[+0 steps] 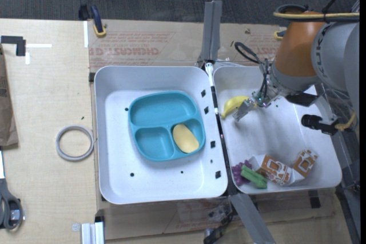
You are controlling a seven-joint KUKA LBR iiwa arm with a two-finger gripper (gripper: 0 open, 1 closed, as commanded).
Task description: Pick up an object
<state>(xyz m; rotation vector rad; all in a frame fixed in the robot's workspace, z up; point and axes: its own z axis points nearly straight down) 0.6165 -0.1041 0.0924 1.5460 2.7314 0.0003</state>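
Note:
My gripper (246, 109) hangs low over the upper left part of the right bin (320, 180). It sits right beside a small yellow banana (233, 104), which lies near the bin's left wall; the banana's right end meets the gripper's tip. Along the same bin's front edge lie purple grapes (237, 171), a green piece (253, 176) and two orange-and-white packets (275, 170) (305, 162). In the left bin (114, 180) a blue divided tray (154, 110) holds a pale yellow oval object (185, 138) in its lower right compartment.
The grey arm with its orange band (297, 48) comes in over the right bin's back right corner. A metal post (211, 31) stands behind the divide between the bins. On the bench at left lie a grey ring (75, 142), scissors (8, 210) and a brown bag (6, 106).

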